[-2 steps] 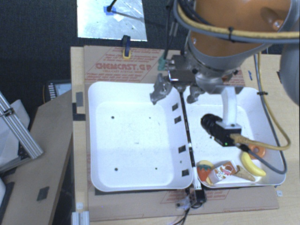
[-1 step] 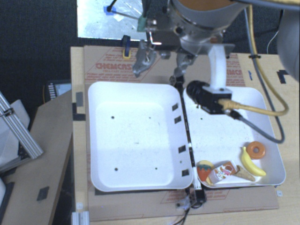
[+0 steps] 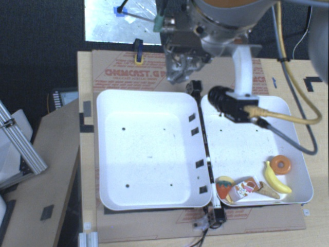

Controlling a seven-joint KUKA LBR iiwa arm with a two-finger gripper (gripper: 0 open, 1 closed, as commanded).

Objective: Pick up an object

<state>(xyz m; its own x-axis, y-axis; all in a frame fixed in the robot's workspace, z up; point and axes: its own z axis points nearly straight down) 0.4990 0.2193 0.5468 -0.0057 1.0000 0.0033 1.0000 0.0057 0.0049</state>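
dark carpet floor [image 3: 41,40] surrounds a tan bench [image 3: 85,138] — a shiny metal sheet [image 3: 121,12] lies far left, aluminium rails [image 3: 20,143] near the left edge.

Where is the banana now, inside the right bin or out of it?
Inside. The banana lies flat on the floor of the right bin, near its front corner, beside an orange ring.

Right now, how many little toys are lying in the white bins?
4, all in the right bin's near corner: an orange donut, a banana, a red-and-white packet and a tomato-like piece. More may hide underneath.
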